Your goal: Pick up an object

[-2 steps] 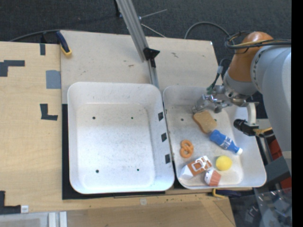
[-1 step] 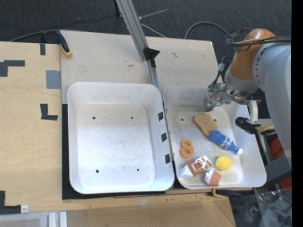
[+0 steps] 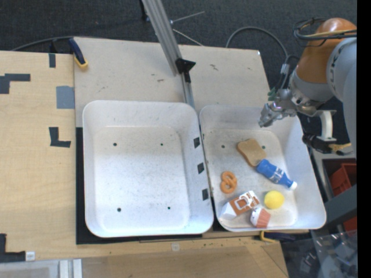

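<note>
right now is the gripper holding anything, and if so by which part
Nothing is held as far as the view shows. The grey two-finger gripper hangs over the far end of the right-hand shallow white bin, apart from the tan bread-shaped piece and the blue plastic bottle.

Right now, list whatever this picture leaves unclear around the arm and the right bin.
- Two-finger gripper, camera view: small and blurred; open or shut cannot be told.
- Grey arm with orange band: cut off by the right edge.
- Orange-and-white printed carton: print too small to read.
- Small red-and-white cup-like object: too small to identify.
</note>
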`<state>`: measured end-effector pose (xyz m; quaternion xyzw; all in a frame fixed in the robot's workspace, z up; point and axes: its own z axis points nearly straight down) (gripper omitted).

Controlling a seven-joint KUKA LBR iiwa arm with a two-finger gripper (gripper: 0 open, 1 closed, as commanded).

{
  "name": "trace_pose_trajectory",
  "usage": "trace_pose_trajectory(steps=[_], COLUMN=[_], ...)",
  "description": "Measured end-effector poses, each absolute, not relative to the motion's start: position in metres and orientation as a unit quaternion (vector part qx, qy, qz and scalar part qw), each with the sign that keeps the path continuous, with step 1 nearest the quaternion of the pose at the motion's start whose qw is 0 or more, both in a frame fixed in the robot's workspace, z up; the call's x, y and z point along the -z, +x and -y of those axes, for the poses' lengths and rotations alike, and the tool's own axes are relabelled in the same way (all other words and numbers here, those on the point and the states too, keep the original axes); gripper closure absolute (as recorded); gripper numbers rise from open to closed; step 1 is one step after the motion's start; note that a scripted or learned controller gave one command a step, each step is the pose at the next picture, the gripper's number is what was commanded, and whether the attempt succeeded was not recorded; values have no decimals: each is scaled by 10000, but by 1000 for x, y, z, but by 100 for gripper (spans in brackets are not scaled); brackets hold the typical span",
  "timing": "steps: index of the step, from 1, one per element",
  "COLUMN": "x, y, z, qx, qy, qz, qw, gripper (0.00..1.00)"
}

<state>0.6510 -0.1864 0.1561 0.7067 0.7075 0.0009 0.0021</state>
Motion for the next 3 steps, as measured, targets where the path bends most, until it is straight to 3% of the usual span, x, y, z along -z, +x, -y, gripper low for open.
trace_pose_trajectory(steps=[1, 2, 3], x=[-220, -234, -243], y=[650, 650, 642], z=[189, 189, 138], qx=[-14, -3, -5], qy=[7065, 7065, 7050], qz=[-7077, -7077, -7092], qw=[30, 4, -4], gripper=[100, 100, 100])
